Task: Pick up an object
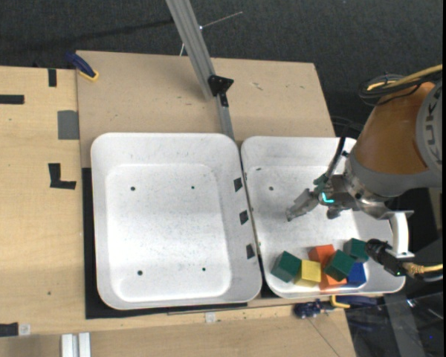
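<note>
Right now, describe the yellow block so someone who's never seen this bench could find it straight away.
Look in the right-hand bin, at the cluster of blocks along its near edge. The yellow block sits low in that cluster, between a dark green block and an orange block. It is the only yellow one.

Blocks (323, 266) cluster along the right bin's (271, 155) near edge, obstructing access there. Its far half and the whole left bin (163, 218) floor allow unobstructed passage.
</note>
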`<state>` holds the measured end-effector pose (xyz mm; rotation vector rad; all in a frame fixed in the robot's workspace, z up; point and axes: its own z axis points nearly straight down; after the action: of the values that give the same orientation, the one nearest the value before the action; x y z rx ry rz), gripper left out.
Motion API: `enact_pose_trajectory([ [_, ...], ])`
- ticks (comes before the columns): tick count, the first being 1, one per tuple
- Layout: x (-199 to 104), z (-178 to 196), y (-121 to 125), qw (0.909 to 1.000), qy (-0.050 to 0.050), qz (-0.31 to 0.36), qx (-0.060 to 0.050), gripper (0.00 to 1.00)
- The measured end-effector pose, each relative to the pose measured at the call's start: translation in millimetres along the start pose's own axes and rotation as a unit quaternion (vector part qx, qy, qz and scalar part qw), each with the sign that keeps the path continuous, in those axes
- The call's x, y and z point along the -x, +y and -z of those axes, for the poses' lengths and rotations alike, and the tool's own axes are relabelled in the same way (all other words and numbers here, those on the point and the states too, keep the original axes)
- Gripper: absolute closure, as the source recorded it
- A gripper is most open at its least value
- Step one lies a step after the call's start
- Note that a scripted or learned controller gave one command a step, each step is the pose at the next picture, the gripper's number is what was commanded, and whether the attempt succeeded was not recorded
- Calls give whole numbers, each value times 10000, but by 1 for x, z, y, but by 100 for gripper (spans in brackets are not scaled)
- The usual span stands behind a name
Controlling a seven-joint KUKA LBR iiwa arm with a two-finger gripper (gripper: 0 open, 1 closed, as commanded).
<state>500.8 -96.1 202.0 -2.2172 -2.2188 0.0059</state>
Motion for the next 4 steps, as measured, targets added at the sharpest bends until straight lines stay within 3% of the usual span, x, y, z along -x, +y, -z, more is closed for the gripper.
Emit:
enact_pose_trajectory([
  [1, 0, 2, 1, 10000, -1, 2, 20, 0],
  [3, 4, -113, -1, 10000, -6, -1, 7, 0],
  [4, 3, -101, -1, 10000, 5, 6, 5, 100],
])
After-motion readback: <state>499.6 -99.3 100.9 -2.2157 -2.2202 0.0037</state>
